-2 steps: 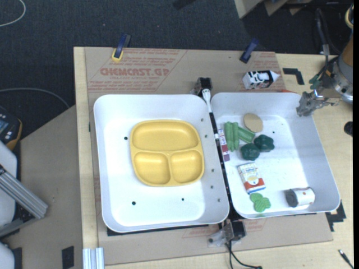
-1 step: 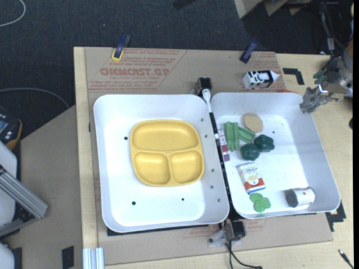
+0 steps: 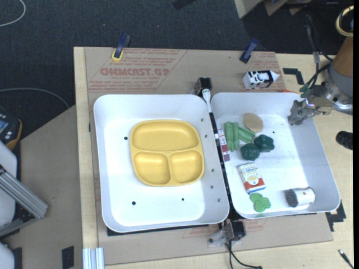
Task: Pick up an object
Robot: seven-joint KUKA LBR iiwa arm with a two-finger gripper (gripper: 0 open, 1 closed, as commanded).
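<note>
The right bin (image 3: 314,150) holds several small items: a tan round cookie (image 3: 253,122), green bean pods (image 3: 237,133), a dark green broccoli piece (image 3: 257,145), a small white carton (image 3: 251,177), a light green leafy piece (image 3: 259,203) and a white and grey cylinder (image 3: 299,196). My gripper (image 3: 298,113) hangs over the bin's far right corner, well apart from all of these items. Nothing shows between its fingers.
The left bin (image 3: 112,167) carries a yellow three-compartment tray (image 3: 166,152). A black and white cow-pattern toy (image 3: 261,79) lies on the cardboard beyond the right bin. Clamps (image 3: 119,49) hold the cardboard's far edge. Cables run along the bins' divide.
</note>
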